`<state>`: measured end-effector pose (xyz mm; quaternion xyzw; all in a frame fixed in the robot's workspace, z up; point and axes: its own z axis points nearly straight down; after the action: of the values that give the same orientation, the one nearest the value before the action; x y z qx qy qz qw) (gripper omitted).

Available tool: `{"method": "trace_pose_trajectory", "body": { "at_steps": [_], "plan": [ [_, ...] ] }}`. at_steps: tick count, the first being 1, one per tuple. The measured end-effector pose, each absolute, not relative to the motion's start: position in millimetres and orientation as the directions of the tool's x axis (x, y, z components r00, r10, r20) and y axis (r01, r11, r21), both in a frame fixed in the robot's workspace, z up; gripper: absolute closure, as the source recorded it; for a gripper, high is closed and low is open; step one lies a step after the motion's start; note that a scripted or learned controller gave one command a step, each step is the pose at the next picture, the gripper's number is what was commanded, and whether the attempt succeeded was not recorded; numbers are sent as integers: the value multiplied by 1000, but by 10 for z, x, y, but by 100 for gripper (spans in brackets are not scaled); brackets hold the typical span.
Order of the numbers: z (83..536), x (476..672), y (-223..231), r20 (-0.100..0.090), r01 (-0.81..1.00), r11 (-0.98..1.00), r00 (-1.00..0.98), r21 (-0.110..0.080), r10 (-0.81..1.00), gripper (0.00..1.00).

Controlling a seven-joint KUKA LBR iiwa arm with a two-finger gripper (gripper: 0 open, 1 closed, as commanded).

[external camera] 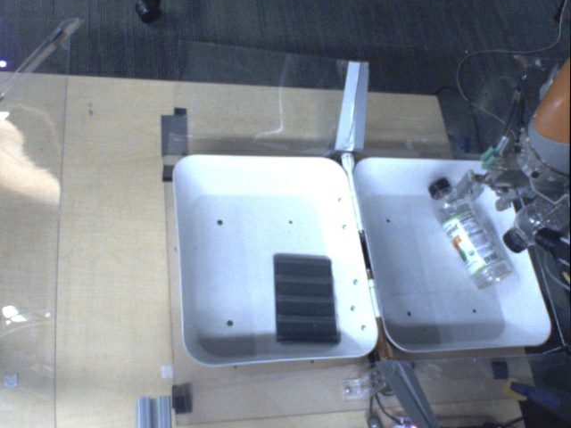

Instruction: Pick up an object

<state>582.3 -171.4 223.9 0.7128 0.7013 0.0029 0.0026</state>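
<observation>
Two shallow white bins sit side by side on the wooden bench: the left bin (196, 239) and the right bin (393, 319). A clear plastic bottle (467, 235) with a dark cap and a printed label lies on its side in the right bin, toward the far right corner, cap end pointing to the far left, body running diagonally toward the near right wall. A black ribbed block (305, 299) lies flat in the left bin, near its front wall. The gripper (516, 205) is at the right edge of the right bin, just beside the bottle's right flank, above the bin rim. Whether its claw is released or clenched cannot be told from this angle; nothing is visibly between its fingers. The bottle rests on the bin floor.
</observation>
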Motion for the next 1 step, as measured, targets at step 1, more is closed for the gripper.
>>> {"method": "trace_pose_trajectory", "body": {
  "at_steps": [1],
  "plan": [
    [1940, 6003, -1743, -1, 982, 188, -188, 5, 982, 0]
  ]
}}
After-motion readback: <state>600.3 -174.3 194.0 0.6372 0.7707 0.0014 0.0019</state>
